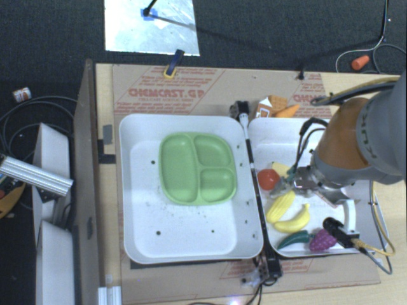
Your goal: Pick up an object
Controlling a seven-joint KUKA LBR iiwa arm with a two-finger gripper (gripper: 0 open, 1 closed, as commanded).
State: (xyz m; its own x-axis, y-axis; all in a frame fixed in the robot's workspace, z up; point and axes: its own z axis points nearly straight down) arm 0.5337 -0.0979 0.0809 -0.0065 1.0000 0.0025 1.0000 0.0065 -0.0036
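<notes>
Two bananas (289, 212), tomato (268, 179) crowding gripper (299, 182), its state impossible to tell.

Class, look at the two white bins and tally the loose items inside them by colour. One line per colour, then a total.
Green: 2, the divided plate and the dark green item
Yellow: 2, the two banana-like pieces
Red: 1, the tomato-like ball
Purple: 1, the grape-like bunch
Total: 6

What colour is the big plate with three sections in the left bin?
The divided plastic plate is light green, seen clearly in the camera view, lying in the left white bin.
</notes>
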